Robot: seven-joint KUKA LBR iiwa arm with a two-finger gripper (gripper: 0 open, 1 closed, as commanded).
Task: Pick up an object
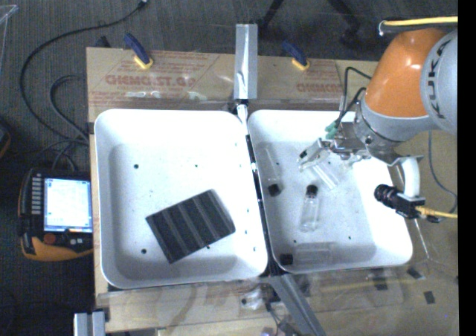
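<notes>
A black ribbed slab [191, 224] lies flat in the left bin [111, 178]. In the right bin [387, 241] a clear vial with a black cap [310, 207] lies near the middle. A small black piece [274, 189] and a clear tube [268, 163] sit by the left wall. Another clear item [312, 253] rests along the front wall. My gripper [321, 154] hangs over the upper middle of the right bin, just above a clear piece [326, 173] and a little beyond the capped vial.
The orange-banded arm [405, 89] covers the right bin's far right corner, with a black connector [394, 197] sticking out below it. A metal post [245, 67] stands behind the divider between the bins. Blue clamps [137, 50] hold the backboard. A pendant [56, 212] lies on the floor at left.
</notes>
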